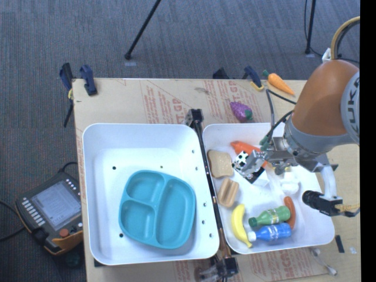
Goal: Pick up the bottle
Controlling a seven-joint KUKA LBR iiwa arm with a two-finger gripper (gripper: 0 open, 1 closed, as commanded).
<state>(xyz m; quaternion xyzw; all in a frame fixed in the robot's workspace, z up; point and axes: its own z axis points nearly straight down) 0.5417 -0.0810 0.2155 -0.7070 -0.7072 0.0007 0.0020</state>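
Note:
Two bottles lie on their sides near the front of the right bin (326,235): a green bottle (270,218) and, just in front of it, a blue bottle (272,232) with a white cap. My gripper (256,165) hangs over the middle of the same bin, well behind and slightly left of both bottles, close to a black-and-white die (241,159). No bottle is in it. The grey and orange arm (323,113) covers the bin's back right part.
The right bin also holds a bread slice (220,163), a bun (228,191), a banana (238,223), an orange piece (242,147) and a red sausage (289,210). A blue divided plate (157,207) lies in the left bin (91,157). A carrot (279,84) and a purple toy (241,110) rest behind.

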